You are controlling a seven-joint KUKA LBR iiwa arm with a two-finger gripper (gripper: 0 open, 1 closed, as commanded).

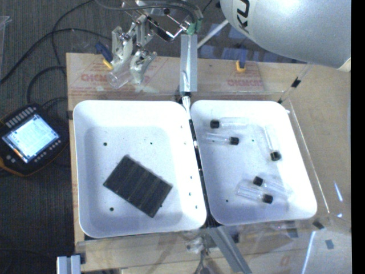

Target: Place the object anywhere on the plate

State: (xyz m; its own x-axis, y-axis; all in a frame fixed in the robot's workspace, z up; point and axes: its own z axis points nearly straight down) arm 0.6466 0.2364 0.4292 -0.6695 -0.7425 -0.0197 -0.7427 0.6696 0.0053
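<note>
two bins (85, 119), one plate (137, 185), perhaps five vials (226, 122)

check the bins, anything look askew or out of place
Nothing is spilled or broken. The dark plate lies skewed to the left bin walls, and the clear vials lie scattered at mixed angles in the right bin.

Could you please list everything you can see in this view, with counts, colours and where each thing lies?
white bins: two, white, side by side on the bench.
plate: one, dark grey and ribbed, in the left bin, lower middle.
clear tubes with black caps: five, in the right bin; two upper left, one at right, two lower middle.
handheld controller: one, black with a lit screen, on the floor at far left.
clamp: one, blue and yellow, on the bench's far edge.
arm: one, grey, top right.
gripper: one, metal, above the bench beyond the left bin.
</note>
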